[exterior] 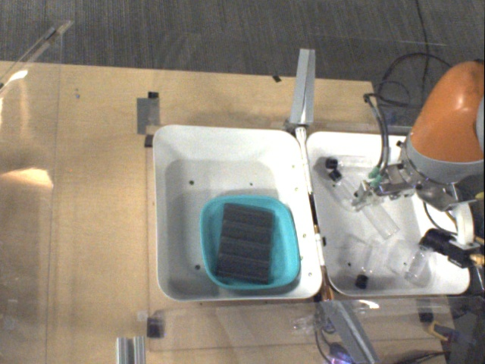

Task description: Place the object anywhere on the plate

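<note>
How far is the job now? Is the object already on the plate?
It looks done: the dark ribbed block lies flat on the teal plate in the left bin. Nothing seems in hand; the gripper is over the right bin, apart from the plate. Nothing obvious is left.

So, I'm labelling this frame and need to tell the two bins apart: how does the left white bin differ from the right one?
The left bin holds a teal plate with a dark ridged block lying on it; the right bin holds no plate, just clear, hard-to-make-out items and small black pieces. The gripper is over the right bin, while nothing hangs above the left bin. Both are shallow, white and set side by side.
</note>
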Robot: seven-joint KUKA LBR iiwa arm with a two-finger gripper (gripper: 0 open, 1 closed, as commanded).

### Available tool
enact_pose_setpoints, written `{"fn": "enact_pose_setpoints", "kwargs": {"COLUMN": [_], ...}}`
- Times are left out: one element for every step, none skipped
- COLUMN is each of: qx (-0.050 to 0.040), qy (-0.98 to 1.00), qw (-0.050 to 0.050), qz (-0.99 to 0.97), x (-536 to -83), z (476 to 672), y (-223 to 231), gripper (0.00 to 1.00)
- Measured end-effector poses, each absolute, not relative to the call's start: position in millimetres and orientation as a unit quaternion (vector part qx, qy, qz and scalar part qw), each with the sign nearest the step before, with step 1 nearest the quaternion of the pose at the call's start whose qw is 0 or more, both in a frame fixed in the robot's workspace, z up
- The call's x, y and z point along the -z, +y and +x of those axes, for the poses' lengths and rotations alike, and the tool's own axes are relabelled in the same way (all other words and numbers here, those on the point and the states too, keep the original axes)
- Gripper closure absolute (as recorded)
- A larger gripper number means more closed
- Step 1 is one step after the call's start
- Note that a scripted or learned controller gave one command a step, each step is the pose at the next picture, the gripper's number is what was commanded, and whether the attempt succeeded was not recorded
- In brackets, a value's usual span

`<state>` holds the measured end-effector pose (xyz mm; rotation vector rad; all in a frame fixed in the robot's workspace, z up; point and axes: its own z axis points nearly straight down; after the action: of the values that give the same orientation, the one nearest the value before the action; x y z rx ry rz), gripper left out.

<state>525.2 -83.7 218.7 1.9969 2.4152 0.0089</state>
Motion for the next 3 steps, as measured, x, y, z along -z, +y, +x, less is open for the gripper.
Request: {"fn": "enact_pose_setpoints", "kwargs": {"qx": [-0.0021,-0.0021,-0.0021], "qy": [0.815,0.855,0.884], "qw": [0.003,0.003,0.002], "qz": [0.579,0.519,0.467], "x": [-202.5,-212.7,-184.9], "z": [548.5,549.9,523.9], "y": [-33.3,32.2,81.6], "gripper": [1.0,1.0,1.0]}}
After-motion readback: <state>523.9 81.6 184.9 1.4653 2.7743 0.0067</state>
